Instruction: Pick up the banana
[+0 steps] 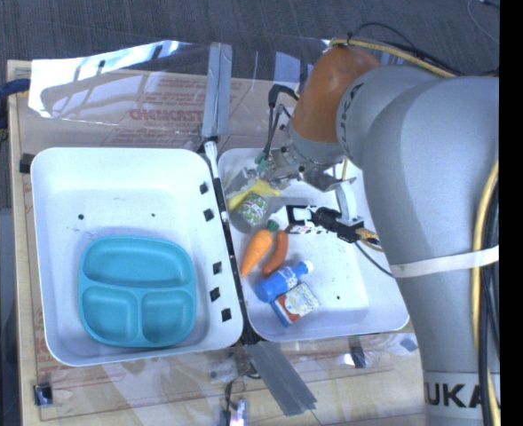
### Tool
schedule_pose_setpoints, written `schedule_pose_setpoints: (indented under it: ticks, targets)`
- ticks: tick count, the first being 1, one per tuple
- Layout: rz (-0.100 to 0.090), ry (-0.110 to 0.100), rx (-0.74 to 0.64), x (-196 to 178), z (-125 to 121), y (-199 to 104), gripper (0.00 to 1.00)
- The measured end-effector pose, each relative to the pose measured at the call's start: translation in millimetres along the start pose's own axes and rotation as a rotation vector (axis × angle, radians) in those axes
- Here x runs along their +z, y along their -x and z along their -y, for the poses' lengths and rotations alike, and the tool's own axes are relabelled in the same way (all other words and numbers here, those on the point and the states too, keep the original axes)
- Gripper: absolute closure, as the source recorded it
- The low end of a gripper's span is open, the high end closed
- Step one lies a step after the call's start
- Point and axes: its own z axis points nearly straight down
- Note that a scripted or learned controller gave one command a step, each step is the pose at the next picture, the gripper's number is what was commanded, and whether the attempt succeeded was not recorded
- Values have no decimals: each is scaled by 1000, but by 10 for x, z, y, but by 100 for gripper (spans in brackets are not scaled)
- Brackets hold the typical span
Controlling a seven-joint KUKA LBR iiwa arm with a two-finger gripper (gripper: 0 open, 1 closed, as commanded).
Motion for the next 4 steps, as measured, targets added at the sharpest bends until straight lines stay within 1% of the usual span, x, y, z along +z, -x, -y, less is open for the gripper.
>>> schedule_pose_setpoints:
  ticks: [1, 2, 3, 4]
  targets:
    - [-3, -3, -5, -69, -8, -19, 100]
    - [-2, -3, -5, -71, -6, -12, 0]
    - [-2, -4, 118, 16, 535, -129, 0]
    - [20, -5, 75, -9, 433, -196, 0]
